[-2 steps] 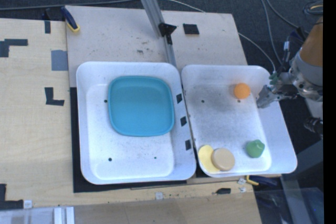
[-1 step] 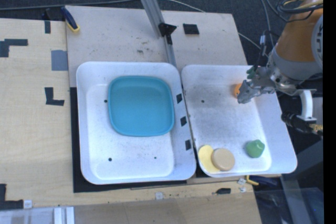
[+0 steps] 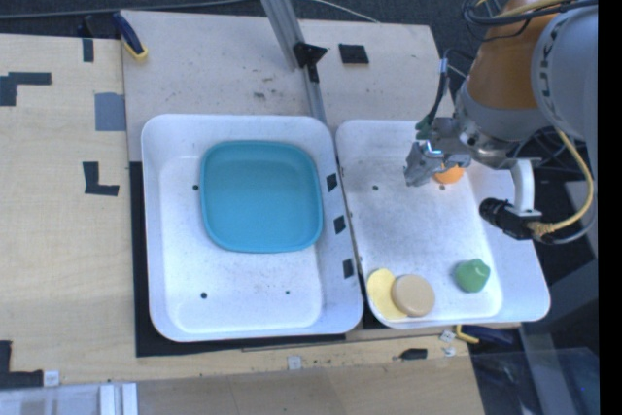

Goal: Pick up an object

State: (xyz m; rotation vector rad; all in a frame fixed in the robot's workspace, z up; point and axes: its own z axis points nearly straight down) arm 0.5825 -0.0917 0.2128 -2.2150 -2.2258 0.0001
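Filling most of the left bin (image 3: 160, 209), a smooth teal rounded-square plate (image 3: 260, 195) leaves narrow margins. Speckled right bin (image 3: 389, 209) is open mid-floor; tan disc (image 3: 413, 294) and green lump (image 3: 472, 275) hug its near edge. Gripper (image 3: 424, 165) touches an orange object (image 3: 449, 175) by the far-right wall; grip unclear.

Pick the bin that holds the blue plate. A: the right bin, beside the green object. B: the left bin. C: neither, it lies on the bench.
B: the blue plate lies flat in the left bin, while the green object sits in the right bin near its front edge.
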